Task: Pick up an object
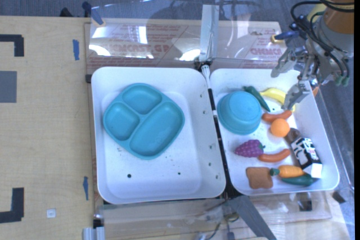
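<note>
The gripper point(299, 77) hangs open and empty over the right bin point(329, 146), apparently approaching; next it should drop onto the banana point(274, 95) just below it.

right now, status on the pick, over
Gripper over right bin's back corner, nothing seen held. Banana nearest, just left of it. Bowl and other toys crowd beside.

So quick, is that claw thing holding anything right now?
Gripper: open, holding nothing, above the right bin's far right corner near the banana.
</note>
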`<action>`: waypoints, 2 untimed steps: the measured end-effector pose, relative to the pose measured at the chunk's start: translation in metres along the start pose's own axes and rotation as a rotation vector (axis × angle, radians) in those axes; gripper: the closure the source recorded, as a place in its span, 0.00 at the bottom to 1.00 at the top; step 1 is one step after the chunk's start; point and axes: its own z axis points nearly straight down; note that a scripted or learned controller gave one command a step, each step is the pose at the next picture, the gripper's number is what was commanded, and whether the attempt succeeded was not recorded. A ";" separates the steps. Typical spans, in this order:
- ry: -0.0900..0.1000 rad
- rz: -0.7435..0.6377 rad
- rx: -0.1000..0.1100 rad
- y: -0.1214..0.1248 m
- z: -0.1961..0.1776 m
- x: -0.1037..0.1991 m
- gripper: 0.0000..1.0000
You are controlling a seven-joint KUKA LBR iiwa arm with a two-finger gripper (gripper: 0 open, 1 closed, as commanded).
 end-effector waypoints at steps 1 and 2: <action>0.015 -0.025 -0.003 -0.032 0.150 -0.022 0.00; -0.019 0.031 0.005 -0.027 0.185 0.048 0.00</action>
